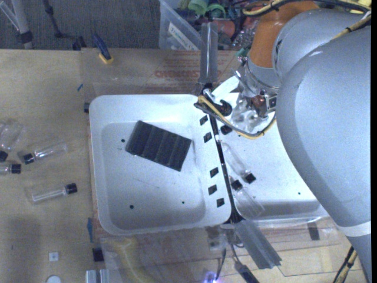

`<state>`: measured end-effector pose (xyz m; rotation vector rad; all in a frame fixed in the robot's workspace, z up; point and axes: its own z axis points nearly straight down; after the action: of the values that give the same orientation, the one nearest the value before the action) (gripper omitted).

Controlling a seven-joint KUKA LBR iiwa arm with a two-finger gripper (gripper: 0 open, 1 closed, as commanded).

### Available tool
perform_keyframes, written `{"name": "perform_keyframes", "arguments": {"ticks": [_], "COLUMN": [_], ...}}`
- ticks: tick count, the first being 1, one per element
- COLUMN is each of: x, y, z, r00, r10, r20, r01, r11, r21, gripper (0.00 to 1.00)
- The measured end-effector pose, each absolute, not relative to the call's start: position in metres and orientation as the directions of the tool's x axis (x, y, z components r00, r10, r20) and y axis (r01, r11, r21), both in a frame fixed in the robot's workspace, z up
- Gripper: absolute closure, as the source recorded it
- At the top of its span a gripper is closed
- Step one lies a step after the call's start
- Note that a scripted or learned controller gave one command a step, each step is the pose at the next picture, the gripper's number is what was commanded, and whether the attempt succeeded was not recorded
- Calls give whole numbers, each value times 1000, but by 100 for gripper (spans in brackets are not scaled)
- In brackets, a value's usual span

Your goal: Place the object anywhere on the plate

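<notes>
— What's in the near bin?
— I see a dark ribbed rectangular plate (159, 145) lying flat in the left white bin (112, 211).
— And further back?
— My tool (250, 114) hangs over the right bin (277, 199); I can't tell its opening or any load.

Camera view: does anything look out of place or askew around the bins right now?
Yes. Several clear vials with black caps lie scattered on the bench left of the left bin, outside both bins. Another clear vial lies in the right bin. The dark ridged plate sits skewed in the left bin.
</notes>
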<state>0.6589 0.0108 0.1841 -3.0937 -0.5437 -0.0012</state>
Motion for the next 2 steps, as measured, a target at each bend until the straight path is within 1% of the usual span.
{"name": "perform_keyframes", "arguments": {"ticks": [1, 2], "x": [655, 648], "y": [80, 153], "z": [223, 237], "r00": [980, 899], "r10": [197, 437], "r20": [1, 1], "r01": [197, 437], "r11": [-980, -899], "r21": [0, 0], "gripper": [100, 100]}}
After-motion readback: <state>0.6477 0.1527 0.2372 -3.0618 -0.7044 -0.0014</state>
